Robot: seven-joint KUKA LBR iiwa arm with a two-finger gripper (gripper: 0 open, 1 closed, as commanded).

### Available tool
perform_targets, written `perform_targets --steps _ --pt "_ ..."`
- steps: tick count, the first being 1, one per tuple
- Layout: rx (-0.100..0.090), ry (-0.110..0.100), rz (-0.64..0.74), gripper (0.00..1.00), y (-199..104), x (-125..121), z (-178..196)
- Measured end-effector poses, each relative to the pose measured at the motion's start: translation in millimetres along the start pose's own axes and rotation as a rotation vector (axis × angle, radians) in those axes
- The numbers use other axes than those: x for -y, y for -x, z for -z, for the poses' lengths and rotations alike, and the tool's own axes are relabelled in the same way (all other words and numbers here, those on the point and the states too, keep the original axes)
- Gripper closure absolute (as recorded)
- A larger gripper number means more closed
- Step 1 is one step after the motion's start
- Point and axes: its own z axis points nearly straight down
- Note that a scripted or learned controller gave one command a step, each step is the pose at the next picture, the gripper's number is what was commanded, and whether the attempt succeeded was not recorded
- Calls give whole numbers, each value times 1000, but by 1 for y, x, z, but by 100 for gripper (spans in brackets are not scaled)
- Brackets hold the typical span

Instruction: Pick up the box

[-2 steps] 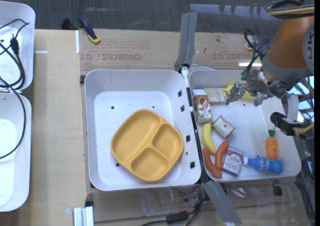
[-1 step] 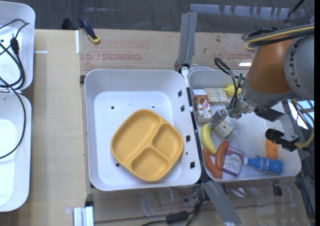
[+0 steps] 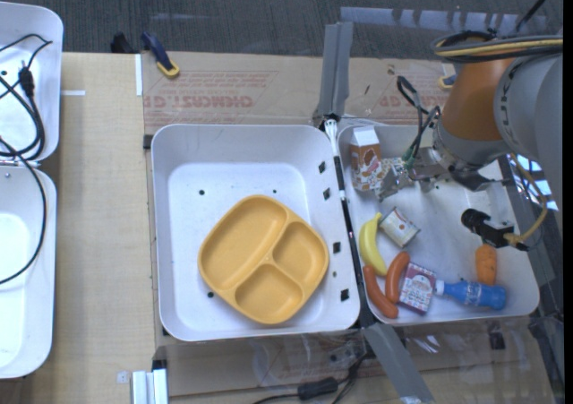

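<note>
The hand (image 3: 394,180) sits just right of the box (image 3: 363,159), grip state unclear, and should centre over it before descending.

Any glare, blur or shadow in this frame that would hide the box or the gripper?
Camera view: even lighting and sharp focus across both bins; the box reads clearly; the gripper beside it is small and cluttered, its tips hard to resolve; soft shadows under the yellow plate; faint reflections on the clear panel at the top right.

Right bin (image 3: 528,290) crowded — banana (image 3: 371,245), sausages (image 3: 387,284)
</note>
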Motion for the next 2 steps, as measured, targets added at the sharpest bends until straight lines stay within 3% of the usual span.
perform_targets --steps 1,2 --pt "1 1 -3 100 1 0 10" --pt "1 1 -3 0 1 0 10"
